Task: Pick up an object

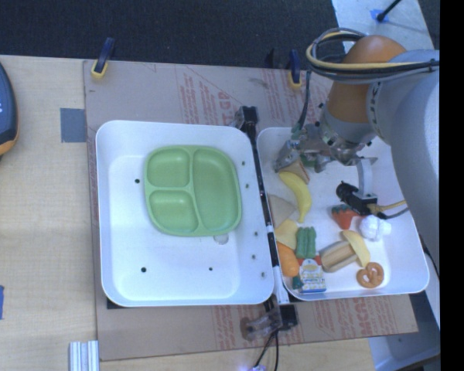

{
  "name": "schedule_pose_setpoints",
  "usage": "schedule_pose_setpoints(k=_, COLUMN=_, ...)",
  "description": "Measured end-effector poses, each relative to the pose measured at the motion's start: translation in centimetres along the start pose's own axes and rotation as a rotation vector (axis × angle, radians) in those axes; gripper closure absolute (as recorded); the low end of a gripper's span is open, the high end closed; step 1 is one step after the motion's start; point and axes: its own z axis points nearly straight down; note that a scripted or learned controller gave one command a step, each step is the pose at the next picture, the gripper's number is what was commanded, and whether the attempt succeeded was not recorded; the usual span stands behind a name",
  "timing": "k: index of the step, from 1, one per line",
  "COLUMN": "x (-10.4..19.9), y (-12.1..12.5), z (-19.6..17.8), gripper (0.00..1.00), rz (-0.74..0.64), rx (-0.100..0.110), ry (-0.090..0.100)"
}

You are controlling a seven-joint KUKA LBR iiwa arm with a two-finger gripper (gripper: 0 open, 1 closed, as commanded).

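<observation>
Toward the back of the right-hand white bin (406, 284), the pincer (308, 154) hangs low over the toy food, its dark metal parts bunched together so that whether it is open or closed cannot be told, and nothing can be seen held in it. Just beneath and in front of it lies a yellow banana (298, 192), curving toward the front of the bin. Further forward sit a green vegetable (305, 241), an orange piece (288, 261), a small carton with a label (312, 277), a tan roll (337, 255), a pretzel (370, 273), and a red and white piece (356, 220) near the right wall. The grey arm (406, 107) with its orange band (371, 52) reaches in from the right. Beside this bin, touching it, the left white bin (124, 277) holds a green divided plate (193, 190). Both bins rest on a cardboard sheet (185, 91) on the wooden worktop (31, 230).
</observation>
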Motion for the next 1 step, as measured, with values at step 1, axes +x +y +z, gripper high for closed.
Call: schedule_pose_setpoints(k=1, x=0.01, y=0.16, z=0.02, gripper=0.0, rz=0.0, rx=0.001, ry=0.0)
